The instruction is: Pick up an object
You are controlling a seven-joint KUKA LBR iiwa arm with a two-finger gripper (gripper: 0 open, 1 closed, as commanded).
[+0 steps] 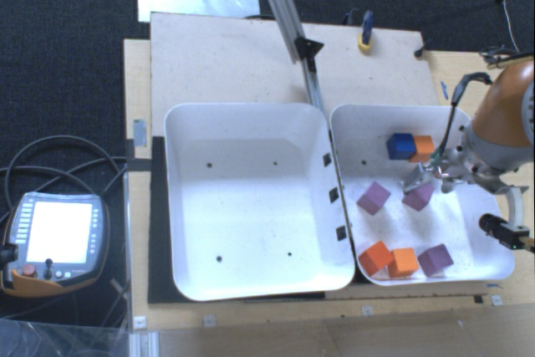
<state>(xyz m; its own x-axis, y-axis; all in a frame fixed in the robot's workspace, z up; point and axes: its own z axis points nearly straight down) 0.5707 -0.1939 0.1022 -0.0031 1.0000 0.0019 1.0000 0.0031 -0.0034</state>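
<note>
The right bin [368, 123] holds several small blocks. A blue block [400, 146] and an orange block [423, 148] sit together near its back. Two purple blocks lie mid-bin, one [374, 198] to the left and one [418, 197] to the right. Along the front wall stand two orange blocks [376, 256] [404, 262] and a purple block [435, 259]. My gripper [430, 176] hangs low inside the right bin, directly over the back edge of the right-hand purple block. I see nothing lifted off the bin floor.
The left bin [242, 205] stands beside the right one, and their walls meet at a divider with black clips [333, 195]. A slanted metal pole [284, 4] crosses the bench behind the bins. A teach pendant [54, 242] lies on the floor at the left.
</note>
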